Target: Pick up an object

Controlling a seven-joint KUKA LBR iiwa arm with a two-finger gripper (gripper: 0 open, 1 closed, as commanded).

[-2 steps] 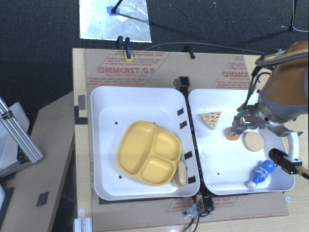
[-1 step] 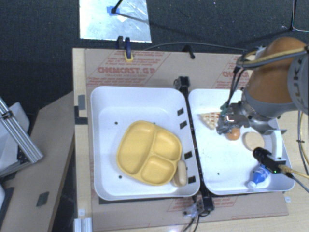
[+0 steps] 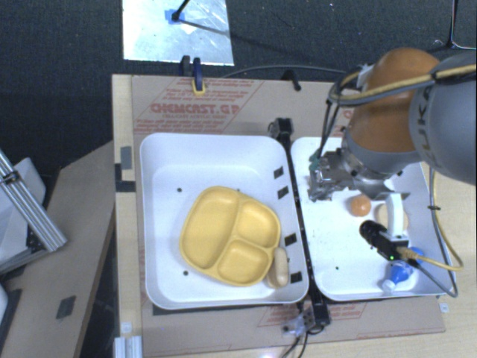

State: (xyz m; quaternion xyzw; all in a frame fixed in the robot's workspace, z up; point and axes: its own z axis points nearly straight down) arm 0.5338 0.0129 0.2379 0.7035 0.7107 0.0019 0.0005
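My tool (image 3: 322, 185) hangs low in the right bin (image 3: 328, 274), and I cannot tell how it stands. A small orange ball (image 3: 360, 205) lies just beside it. I think I am reaching, so next I must line up over the ball.

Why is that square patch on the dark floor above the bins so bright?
In the camera view, the patch looks like a shiny sheet catching overhead light; the yellow tray and white bins are evenly lit with soft shadows, while the arm looks slightly blurred.
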